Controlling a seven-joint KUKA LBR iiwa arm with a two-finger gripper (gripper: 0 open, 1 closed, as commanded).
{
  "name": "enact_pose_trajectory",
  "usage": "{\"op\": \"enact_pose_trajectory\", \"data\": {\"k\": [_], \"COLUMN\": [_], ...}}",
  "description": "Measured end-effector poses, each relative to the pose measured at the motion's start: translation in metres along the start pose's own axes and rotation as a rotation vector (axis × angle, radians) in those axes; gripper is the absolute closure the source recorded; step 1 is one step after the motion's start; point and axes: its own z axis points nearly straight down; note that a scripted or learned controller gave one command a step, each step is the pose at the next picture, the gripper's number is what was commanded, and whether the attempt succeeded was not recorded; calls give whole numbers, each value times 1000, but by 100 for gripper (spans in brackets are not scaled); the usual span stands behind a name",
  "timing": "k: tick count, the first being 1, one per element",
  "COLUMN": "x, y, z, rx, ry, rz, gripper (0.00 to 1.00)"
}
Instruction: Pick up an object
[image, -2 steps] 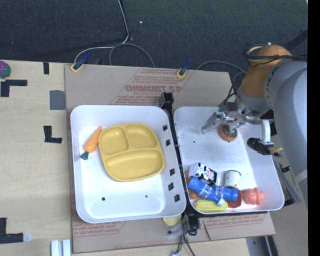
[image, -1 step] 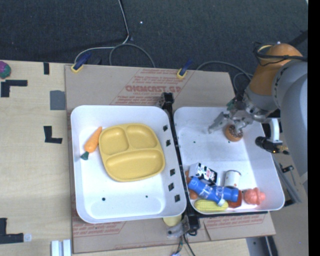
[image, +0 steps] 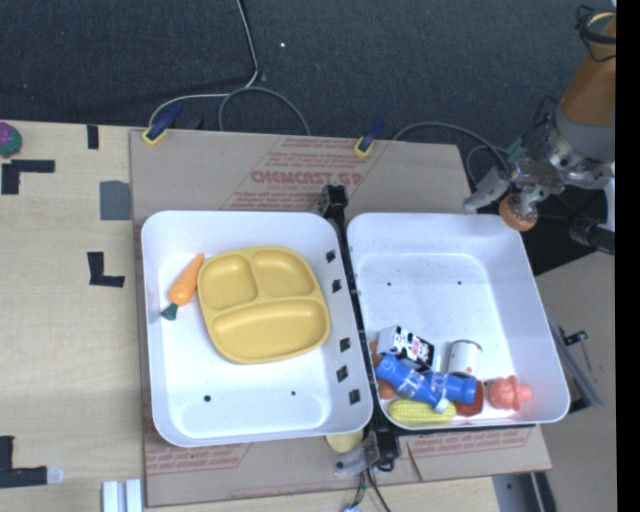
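Above the right bin's (image: 520, 260) far right corner, the gripper (image: 520, 205) has its fingers closed on one small orange-brown object (image: 519, 211). One yellow tray (image: 264, 303) and one toy carrot (image: 185, 281) lie in the left bin (image: 240, 410). Several toys are heaped in the right bin's near corner.
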Motion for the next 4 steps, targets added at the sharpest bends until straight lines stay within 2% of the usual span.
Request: {"op": "enact_pose_trajectory", "data": {"k": [1,2,3,4], "x": [68,0,4,73], "y": [-7,-4,-3,-2], "z": [134,84,77,53], "rx": [31,11,13,12], "ry": [6,3,3,7], "rz": [4,5,0,-5], "gripper": [0,0,100,100]}}
